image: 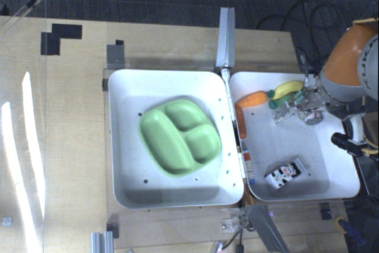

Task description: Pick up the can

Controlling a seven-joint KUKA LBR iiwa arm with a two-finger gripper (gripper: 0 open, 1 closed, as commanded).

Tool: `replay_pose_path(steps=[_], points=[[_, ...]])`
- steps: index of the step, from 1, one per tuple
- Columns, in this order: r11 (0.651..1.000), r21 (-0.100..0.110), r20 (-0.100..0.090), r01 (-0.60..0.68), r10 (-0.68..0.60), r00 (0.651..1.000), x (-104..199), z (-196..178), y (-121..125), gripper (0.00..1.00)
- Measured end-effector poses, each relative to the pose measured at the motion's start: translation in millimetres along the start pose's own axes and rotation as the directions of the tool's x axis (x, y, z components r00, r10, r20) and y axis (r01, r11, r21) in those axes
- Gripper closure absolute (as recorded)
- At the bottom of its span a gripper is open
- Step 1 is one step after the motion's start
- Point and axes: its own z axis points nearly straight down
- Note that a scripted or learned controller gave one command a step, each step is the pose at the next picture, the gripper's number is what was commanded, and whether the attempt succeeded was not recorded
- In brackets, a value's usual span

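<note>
The gripper (296,108), its grip impossible to tell, sits upper right by the banana (286,89); it should travel down-frame, centring over the can (285,173).

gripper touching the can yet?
Apart. The camera view shows the gripper up by the banana at the right bin's far edge, with bare white bin floor between it and the can near the front.

Pale wooden bench (71,145) – two white bins, left bin (118,186), right bin (340,181), side by side
</note>
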Motion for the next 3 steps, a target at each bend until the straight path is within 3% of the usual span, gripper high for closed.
replay_pose_path(steps=[1,2,3], points=[[1.000,0.000,-0.001,-0.003,0.003,1.000,-4,1,25,0.00],[1.000,-0.011,0.004,-0.017,0.017,1.000,-2,0,21,0.00],[0.991,-0.006,0.016,0.131,-0.131,0.991,1,1,7,0.00]])
